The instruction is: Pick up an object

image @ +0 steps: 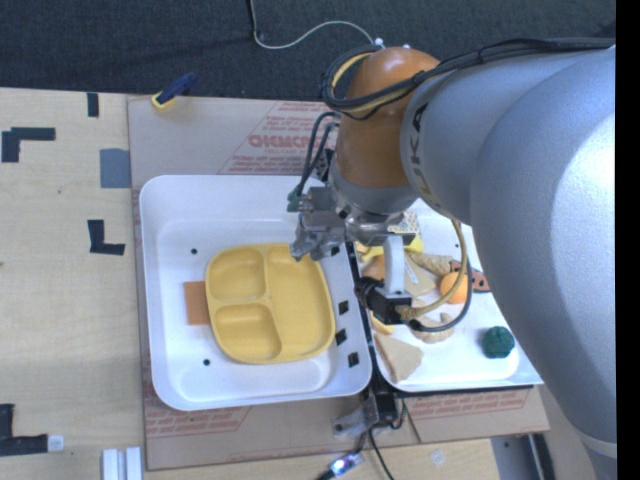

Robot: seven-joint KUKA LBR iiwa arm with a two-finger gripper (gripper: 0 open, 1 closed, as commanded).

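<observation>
So the gripper (318, 230) sits right at the tray's (268, 303) top-right rim in the left bin (165, 268), tray spreading off toward 7 o'clock, and honestly I can't tell if it's got hold of anything.

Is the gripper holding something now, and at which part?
It cannot be told: the gripper sits over the yellow tray's upper right edge.

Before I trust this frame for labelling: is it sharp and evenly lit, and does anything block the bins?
Camera view: light is soft and even, with mild glare on the left bin's rim; the yellow tray is sharp; the arm looms large and slightly soft, covering much of the right bin; the pincer is dark, with little detail.
</observation>
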